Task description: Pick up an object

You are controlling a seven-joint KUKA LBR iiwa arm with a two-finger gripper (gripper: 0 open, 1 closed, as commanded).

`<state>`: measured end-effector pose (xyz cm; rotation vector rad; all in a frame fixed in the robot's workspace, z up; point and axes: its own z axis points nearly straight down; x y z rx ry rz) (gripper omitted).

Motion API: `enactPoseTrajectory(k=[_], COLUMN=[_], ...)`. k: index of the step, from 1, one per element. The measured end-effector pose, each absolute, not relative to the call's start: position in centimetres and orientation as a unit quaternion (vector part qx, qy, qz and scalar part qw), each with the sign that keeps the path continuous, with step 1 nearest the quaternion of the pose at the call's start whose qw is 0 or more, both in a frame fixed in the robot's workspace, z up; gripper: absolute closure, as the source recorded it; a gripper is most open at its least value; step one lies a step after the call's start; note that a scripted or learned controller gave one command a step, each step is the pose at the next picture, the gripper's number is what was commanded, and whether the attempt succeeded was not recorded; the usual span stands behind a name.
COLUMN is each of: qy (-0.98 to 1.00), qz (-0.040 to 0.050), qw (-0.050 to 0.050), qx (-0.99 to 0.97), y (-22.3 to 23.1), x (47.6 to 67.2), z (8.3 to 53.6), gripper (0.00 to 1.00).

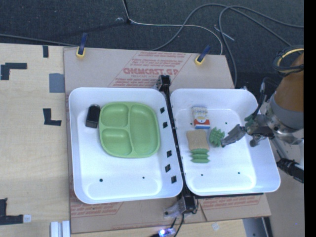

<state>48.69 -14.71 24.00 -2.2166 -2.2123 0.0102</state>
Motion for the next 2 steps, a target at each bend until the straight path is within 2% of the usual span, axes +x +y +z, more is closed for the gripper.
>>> enactPoseTrajectory(k=[1, 2], qy=[-0.708, -0.707], qz=[0.0005, 0.0023], qw=[0.001, 0.003], qx=[-0.707, -0.707], y=[-14.7, -14.0], x=[48.9, 48.8], z=[24.5, 18.2], gripper=[0.00, 0.00])
